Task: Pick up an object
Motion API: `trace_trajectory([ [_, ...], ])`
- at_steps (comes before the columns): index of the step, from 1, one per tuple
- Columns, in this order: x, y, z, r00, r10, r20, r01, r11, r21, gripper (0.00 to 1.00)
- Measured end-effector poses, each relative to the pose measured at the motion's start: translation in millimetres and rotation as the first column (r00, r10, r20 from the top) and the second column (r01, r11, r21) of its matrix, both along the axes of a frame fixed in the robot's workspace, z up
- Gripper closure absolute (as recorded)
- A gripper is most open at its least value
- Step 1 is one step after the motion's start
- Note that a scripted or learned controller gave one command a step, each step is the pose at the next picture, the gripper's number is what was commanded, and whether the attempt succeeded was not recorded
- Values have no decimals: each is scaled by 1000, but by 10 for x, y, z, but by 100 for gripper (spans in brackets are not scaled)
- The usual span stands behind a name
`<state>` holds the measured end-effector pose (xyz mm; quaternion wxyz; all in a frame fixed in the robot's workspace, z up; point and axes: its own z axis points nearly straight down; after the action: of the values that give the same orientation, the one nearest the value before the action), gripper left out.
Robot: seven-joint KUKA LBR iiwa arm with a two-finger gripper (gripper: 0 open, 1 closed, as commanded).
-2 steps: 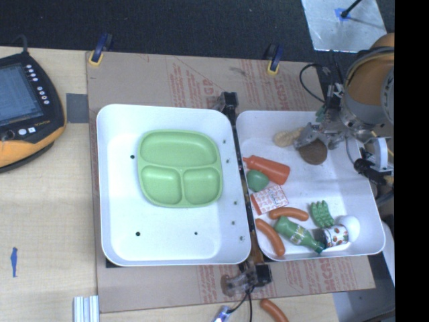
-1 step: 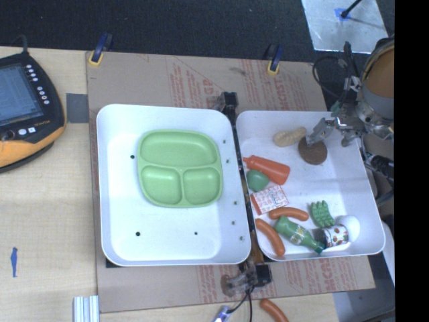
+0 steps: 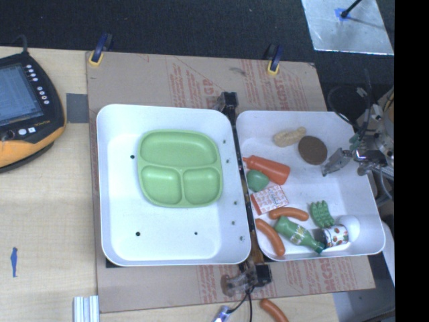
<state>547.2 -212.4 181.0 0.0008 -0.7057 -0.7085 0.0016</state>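
From my remote station I see the pincer (image 3: 348, 159) at the right edge of the right bin (image 3: 365, 200), low over its floor, with two grey fingers (image 3: 333, 164) splayed apart and nothing between them. Just to the pincer's left, near but not touching, lies the brown disc (image 3: 312, 149); just beyond that, further left and slightly up, is the tan potato-shaped piece (image 3: 289, 137). Well to the left and a little below the pincer lies the carrot (image 3: 267, 168), with the green pepper (image 3: 257, 180) touching its lower side and the red-patterned card (image 3: 269, 198) below that. Below and left of the pincer are the sausage (image 3: 289, 214), the second sausage (image 3: 270, 237), the green bottle (image 3: 297, 234), the small can (image 3: 336, 235) and the green knobbly piece (image 3: 322, 213). Far to the pincer's left, the left bin (image 3: 120, 200) holds the green divided plate (image 3: 179, 168). A pendant (image 3: 27, 109) rests on the bench far to the left.
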Motion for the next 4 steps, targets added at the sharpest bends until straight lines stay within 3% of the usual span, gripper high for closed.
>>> trace_trajectory([
  [1, 877, 7, -900, 1000, 1, -1, -1, 1000, 0, 0],
  [2, 1090, 1012, -892, 1000, 3, 0, -3, 1000, 0, 0],
  [3, 1091, 787, -889, 1000, -1, 2, 1, 1000, 1, 0],
  [4, 1087, 992, -893, 1000, 1, -2, -1, 1000, 1, 0],
])
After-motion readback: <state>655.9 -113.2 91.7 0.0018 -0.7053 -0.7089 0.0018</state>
